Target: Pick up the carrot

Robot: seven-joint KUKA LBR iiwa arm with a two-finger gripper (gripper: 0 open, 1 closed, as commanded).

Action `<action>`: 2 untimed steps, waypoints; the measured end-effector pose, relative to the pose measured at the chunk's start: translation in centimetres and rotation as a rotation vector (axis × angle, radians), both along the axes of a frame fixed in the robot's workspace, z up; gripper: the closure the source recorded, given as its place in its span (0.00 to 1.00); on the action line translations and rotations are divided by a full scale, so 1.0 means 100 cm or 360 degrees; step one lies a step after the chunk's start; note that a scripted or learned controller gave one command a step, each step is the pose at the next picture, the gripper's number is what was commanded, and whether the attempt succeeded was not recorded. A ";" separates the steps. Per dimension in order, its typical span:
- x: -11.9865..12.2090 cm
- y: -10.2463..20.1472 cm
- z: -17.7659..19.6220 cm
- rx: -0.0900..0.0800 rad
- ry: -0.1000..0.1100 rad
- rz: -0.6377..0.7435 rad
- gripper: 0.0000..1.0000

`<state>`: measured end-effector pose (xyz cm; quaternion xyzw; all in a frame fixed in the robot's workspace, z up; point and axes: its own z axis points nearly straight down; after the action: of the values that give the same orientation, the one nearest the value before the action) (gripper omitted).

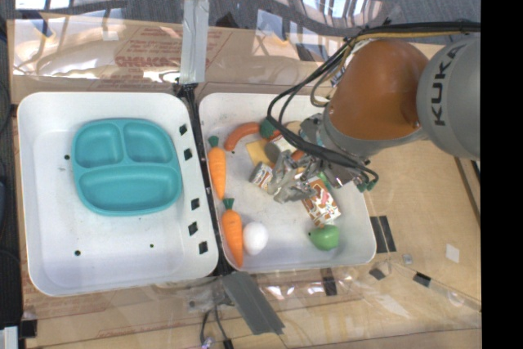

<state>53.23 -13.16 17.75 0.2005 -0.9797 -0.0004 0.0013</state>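
Three orange carrots with green tops lie in the right bin (pixel 359 234). One carrot (pixel 216 172) lies along the bin's left wall. A second carrot (pixel 233 235) rests at the front left corner, and a third, curved carrot (pixel 243 134) sits near the back. My gripper (pixel 286 178) hangs low over the middle of this bin, among the clutter, to the right of the wall-side carrot and apart from it. The orange wrist band (pixel 376 90) covers the bin's back right part.
A white egg (pixel 256 238) touches the front carrot. A green fruit (pixel 325 238), a labelled can (pixel 321 205), a small tin (pixel 261 174) and a yellow wedge (pixel 257 151) crowd around the gripper. The left bin (pixel 41 257) holds a teal divided plate (pixel 126 165).
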 end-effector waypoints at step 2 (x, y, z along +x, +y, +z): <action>-0.032 -0.002 0.116 -0.0002 -0.0008 0.0148 1.00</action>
<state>50.03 -13.37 29.32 0.2458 -0.9693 0.0008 -0.0010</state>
